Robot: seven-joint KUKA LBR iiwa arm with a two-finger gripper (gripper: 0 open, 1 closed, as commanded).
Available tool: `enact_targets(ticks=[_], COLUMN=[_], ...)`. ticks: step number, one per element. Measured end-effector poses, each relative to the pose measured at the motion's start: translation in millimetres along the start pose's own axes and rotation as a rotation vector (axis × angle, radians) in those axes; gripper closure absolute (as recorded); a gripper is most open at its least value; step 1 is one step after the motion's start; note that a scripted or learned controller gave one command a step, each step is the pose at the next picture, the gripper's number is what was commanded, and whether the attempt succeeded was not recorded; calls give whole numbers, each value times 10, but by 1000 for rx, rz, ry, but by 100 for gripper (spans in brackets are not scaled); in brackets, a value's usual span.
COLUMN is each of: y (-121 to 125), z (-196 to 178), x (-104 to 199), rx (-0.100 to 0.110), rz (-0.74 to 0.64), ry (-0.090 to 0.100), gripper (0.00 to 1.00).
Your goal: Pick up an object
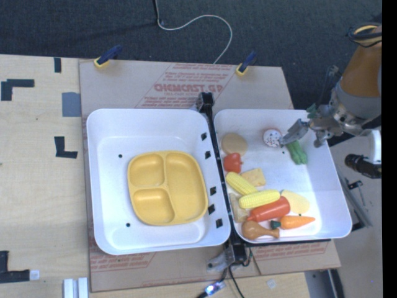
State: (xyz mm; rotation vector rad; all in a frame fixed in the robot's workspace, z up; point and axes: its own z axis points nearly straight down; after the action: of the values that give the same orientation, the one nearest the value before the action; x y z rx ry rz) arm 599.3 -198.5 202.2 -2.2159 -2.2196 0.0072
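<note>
In the camera view, the gripper (305,133) is seen open and empty above the right bin (322,185), its fingers straddling the top of a green toy (298,152). A straight descent is judged best, so the toy is centred before closing.

Two bins side by side at frame centre, touching along their inner walls, on a cardboard sheet (186,85) atop the surface (37,185). In the left bin (102,126), a divided tray (167,187), centred. In the right bin (322,185), toward its upper part: a round bun (234,143) at left, a small disc (271,137) to its right, a pickle (298,151) further right. Below the bun, a tomato (232,162); lower still, a cracker (254,177), two corn cobs (249,191), a pepper (268,210), a carrot (296,221) and a drumstick (257,230), clustered, touching. Gripper (305,133) over the bin's upper right, just beside the pickle. Two clips (177,59) on the sheet's top edge.
</note>
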Motion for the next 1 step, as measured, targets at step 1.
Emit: enact_targets(ticks=[1], y=[59], z=[461], x=[21], rx=[-1], rz=[-2], ry=[0], gripper=[0])
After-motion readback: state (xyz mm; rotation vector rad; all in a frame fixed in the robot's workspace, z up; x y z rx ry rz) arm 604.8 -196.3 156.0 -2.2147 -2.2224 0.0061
